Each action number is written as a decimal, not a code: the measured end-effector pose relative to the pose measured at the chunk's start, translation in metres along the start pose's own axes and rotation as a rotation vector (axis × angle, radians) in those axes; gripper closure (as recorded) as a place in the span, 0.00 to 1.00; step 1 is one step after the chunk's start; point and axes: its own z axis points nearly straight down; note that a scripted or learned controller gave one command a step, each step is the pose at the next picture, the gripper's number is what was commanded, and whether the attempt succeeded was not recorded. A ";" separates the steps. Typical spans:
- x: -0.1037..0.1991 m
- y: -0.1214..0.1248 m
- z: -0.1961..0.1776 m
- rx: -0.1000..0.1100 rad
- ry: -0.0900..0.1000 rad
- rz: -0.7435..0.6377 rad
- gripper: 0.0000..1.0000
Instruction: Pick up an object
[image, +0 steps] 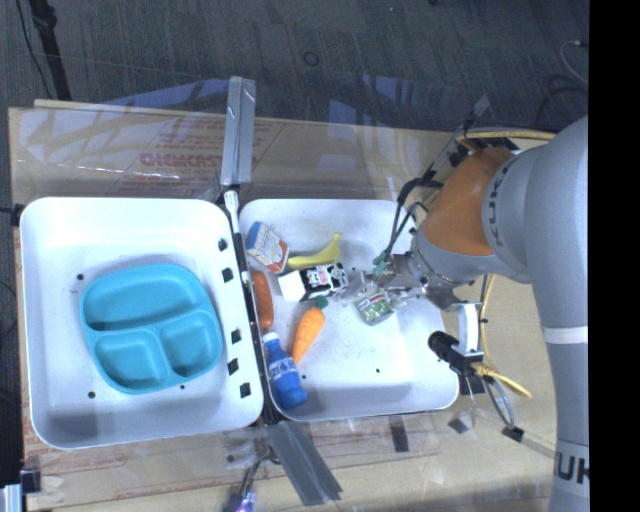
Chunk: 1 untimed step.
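Gripper (365, 290) low in right bin (400, 390), frame centre-right; jaw state unclear, cannot tell. Small greenish object (376, 309) just beneath it, possibly touching. Carrot (307, 333), banana (318, 253), blue bottle (283, 375) lie left. Blue tray (150, 325) in left bin (60, 420).

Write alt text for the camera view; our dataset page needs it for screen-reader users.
A grey robot arm reaches from the right into the right white bin, its gripper low among toy food: a carrot, banana, sausage and blue bottle. The left white bin holds a blue divided tray.
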 end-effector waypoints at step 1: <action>0.001 0.000 -0.010 0.002 0.000 -0.006 1.00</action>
